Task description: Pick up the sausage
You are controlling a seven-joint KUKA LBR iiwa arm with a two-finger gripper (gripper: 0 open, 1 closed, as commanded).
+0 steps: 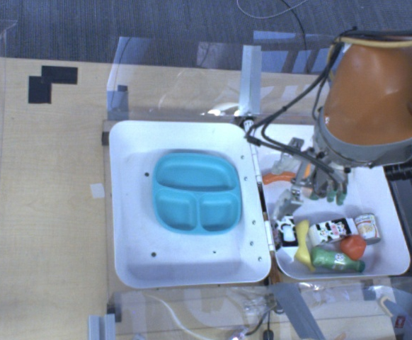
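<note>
Camera view: a grey robot arm [365, 147] with a broad orange band [379, 91] above its wrist reaches in from the right and hangs over the right-hand shallow white bin [397, 250]. Its metal gripper [316, 190] sits low above the upper left part of that bin, with black cables [284, 122] looping along its left side. The wrist and the slanted angle mask the pincer, so how far it stands open cannot be told, and nothing can be seen in its hold.

Toy groceries crowd the bin's near edge. A yellow banana-shaped piece [303, 243] lies beside a green plastic bottle [337, 261]. A red rounded fruit [353, 246] touches that bottle, and a black-and-white carton [333, 229] lies just above them. A small labelled can [367, 227] rests to the carton's right. A slim orange piece [277, 178] lies at the bin's left wall, just left of the gripper.

The sausage cannot be picked out with certainty among these items; part of the bin is hidden beneath the arm.

The left-hand shallow white bin [135, 261] holds a light-blue plastic plate with three compartments [195, 191], lying flat near its centre and well apart from the gripper.
</note>
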